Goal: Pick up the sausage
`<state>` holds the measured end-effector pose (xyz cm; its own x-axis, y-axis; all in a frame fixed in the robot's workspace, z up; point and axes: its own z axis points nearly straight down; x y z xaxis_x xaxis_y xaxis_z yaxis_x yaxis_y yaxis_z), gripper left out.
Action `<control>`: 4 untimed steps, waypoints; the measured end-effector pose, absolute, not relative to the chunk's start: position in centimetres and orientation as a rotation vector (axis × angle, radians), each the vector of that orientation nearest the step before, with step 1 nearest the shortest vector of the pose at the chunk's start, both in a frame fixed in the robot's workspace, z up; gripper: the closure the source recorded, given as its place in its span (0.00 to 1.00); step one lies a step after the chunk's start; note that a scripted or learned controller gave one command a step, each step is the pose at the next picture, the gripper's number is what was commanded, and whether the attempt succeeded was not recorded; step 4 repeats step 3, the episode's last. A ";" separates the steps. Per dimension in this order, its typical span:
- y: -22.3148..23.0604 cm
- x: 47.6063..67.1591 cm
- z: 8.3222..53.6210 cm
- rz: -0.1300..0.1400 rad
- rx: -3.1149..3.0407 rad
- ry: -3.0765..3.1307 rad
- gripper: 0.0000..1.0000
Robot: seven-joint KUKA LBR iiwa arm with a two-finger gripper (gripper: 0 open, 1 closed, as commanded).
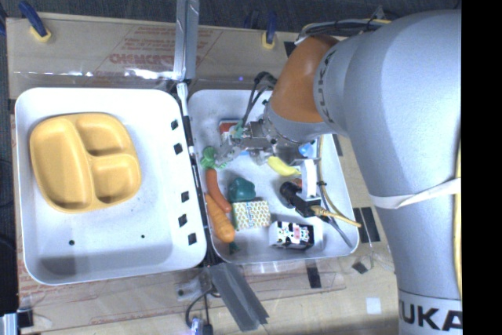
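Note:
The sausage [216, 189], a reddish-brown stick, lies along the left wall of the right bin [339, 204]. Its lower end meets an orange carrot-like piece [223, 227]. My gripper [234, 143] hangs over the upper left of that bin, above and slightly right of the sausage's top end, beside a small green piece [208, 158]. Nothing can be seen held in it. The arm's wrist hides the bin's upper middle.
A yellow banana [282, 166], a teal lump [241, 188], a patterned green block [252, 213], a black-and-white cow-print item [292, 234] and a red bit [229, 125] share the right bin. The left bin [118, 247] holds a yellow divided tray [82, 161].

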<state>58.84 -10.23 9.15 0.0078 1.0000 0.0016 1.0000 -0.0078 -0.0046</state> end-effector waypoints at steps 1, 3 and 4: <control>-11.4 65.7 9.2 0.002 -2.333 -2.102 0.00; -10.0 53.1 9.2 0.001 -2.353 -2.077 0.00; -10.0 53.1 9.2 0.001 -2.353 -2.077 0.00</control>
